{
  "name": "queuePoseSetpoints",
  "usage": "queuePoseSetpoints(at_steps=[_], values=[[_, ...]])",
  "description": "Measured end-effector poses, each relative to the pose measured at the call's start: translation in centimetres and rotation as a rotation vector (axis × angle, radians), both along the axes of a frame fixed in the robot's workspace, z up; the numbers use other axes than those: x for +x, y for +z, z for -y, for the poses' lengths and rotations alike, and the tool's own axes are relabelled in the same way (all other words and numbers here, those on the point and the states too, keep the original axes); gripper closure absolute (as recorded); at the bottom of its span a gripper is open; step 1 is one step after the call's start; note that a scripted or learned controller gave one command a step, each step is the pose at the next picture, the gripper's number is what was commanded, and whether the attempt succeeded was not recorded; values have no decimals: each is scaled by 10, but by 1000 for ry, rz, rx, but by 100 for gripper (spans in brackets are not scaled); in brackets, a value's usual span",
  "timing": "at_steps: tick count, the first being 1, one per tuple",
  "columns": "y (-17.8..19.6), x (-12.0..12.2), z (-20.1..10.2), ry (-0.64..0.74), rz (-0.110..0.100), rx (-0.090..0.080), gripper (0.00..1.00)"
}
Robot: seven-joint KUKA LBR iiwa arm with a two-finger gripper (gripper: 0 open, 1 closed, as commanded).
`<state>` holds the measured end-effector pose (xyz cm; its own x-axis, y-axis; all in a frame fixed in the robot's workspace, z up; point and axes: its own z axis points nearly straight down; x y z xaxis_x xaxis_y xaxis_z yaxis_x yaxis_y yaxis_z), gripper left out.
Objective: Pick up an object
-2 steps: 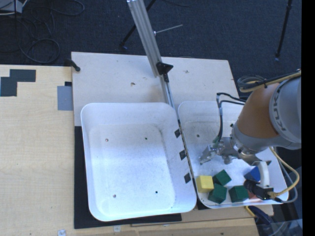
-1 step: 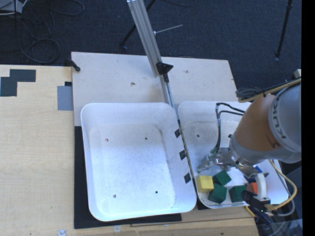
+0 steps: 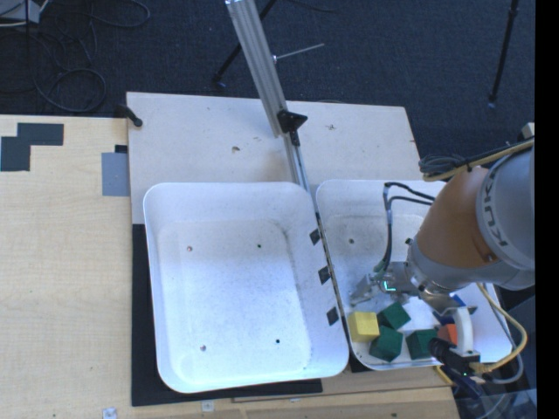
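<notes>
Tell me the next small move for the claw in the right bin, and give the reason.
Probably a short shift toward the near edge, then a descent. The claw sits in the right bin, just beyond the yellow block and the dark green blocks, and no block shows between its tips. The yellow block lies nearest and a little apart, so it looks the easiest target.

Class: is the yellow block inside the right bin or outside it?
Inside: the yellow block lies within the right bin's rim.
</notes>
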<state>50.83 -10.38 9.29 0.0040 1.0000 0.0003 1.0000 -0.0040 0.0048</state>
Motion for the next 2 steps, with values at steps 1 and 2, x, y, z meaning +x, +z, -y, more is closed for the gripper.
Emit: queuePoseSetpoints(at_steps=[1, 2], values=[[86, 86, 31, 5, 5, -4, 0], [14, 60, -8, 7, -16, 4, 0]])
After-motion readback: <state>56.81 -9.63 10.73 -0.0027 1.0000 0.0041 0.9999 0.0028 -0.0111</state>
